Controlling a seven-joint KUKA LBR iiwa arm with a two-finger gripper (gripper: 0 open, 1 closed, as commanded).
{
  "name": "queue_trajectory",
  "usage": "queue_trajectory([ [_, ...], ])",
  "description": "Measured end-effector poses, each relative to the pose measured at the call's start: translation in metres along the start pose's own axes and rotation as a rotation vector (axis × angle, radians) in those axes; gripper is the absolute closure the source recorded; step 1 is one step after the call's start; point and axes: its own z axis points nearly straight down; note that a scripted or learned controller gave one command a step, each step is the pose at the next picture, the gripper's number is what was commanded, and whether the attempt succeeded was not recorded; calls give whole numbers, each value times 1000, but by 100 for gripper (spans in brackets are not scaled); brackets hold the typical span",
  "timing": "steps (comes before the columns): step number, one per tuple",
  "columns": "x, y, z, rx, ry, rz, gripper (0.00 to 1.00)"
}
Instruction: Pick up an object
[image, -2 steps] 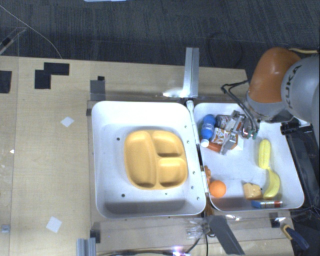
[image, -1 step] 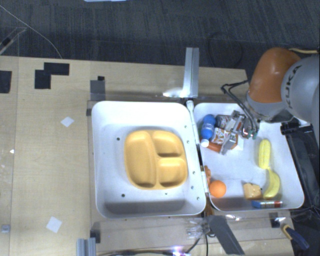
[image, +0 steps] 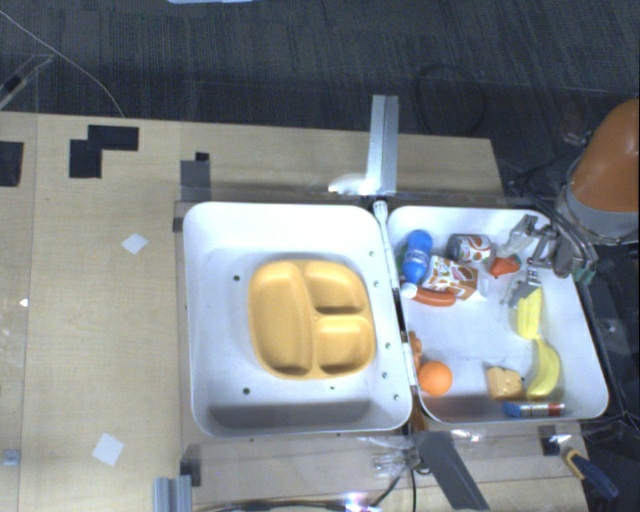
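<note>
Bananas (image: 534, 340) lay along the right side of the right bin (image: 470, 225), and we took that bin as our landmark. Toward its back wall we saw a blue bottle (image: 415, 256), a dark can (image: 468, 247) and a hot dog (image: 440, 295); near its front wall sat an orange (image: 434, 377), a tan block (image: 505, 381) and a marker (image: 534, 409). At its back right corner the gripper (image: 530, 260) hung low beside a small red piece (image: 504, 266), just behind the bananas. We could not tell how wide its fingers stood, nor that anything sat between them. Left of that bin, the left bin (image: 215, 320) held a yellow divided tray (image: 308, 318).
</note>
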Motion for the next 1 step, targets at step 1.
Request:
queue_trajectory([
  [1,-19,-1,-41,-3,0,-82,0],
])
